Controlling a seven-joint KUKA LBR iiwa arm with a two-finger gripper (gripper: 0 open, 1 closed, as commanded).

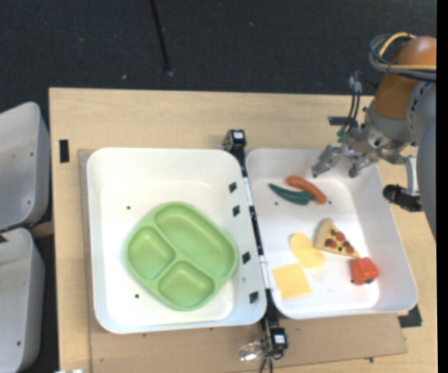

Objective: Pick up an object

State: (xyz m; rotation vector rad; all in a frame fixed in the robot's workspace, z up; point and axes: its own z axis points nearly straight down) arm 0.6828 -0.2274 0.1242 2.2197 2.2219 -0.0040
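The right bin (pixel 379 216) holds several toy foods: an orange sausage (pixel 307 186) lying against a green pepper (pixel 289 194), a pizza slice (pixel 335 240), a pale yellow round piece (pixel 307 251), a yellow cheese square (pixel 291 280) and a small red piece (pixel 364 270). My gripper (pixel 340 159) hangs over the bin's far right corner, above and to the right of the sausage. Its two fingers are spread apart with nothing between them.
The left bin (pixel 107 200) holds a green divided plate (pixel 181 253). A ridge with black clips (pixel 248 208) separates the two bins. Bare wooden bench (pixel 169 119) lies behind the bins. White chair seats (pixel 6 177) stand off the bench's left side.
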